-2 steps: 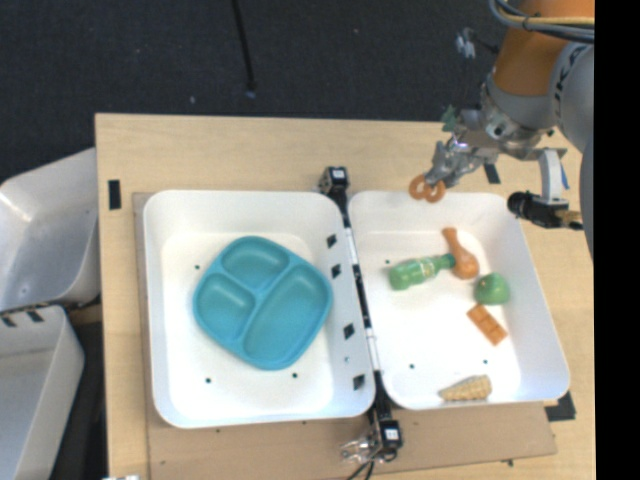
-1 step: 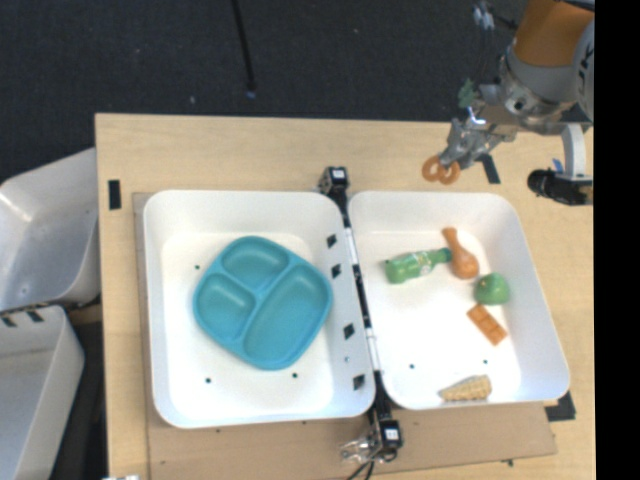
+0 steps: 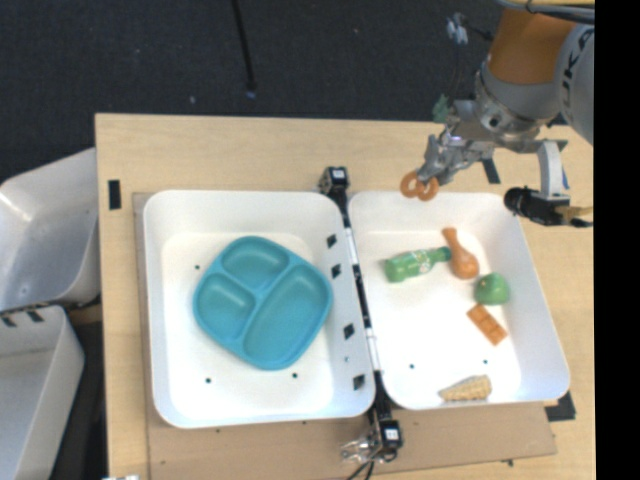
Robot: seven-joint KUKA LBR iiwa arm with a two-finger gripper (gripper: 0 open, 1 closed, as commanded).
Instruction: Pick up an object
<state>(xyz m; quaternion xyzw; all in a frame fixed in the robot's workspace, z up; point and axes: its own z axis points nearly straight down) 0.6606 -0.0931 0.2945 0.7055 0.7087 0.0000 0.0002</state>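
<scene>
claw (image 3: 432, 173) tilted down-left above right bin's (image 3: 540, 308) far rim, orange ring (image 3: 419, 185) between fingers

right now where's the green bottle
In the camera view, the green bottle lies in the right bin, upper left part, its neck toward the orange drumstick-shaped toy.

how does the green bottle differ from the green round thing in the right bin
The green bottle is long with a neck and lies on its side; the green round object is squat and compact. The bottle sits nearer the divider, the round object nearer the bin's right wall. Both are green and rest in the right bin.
</scene>
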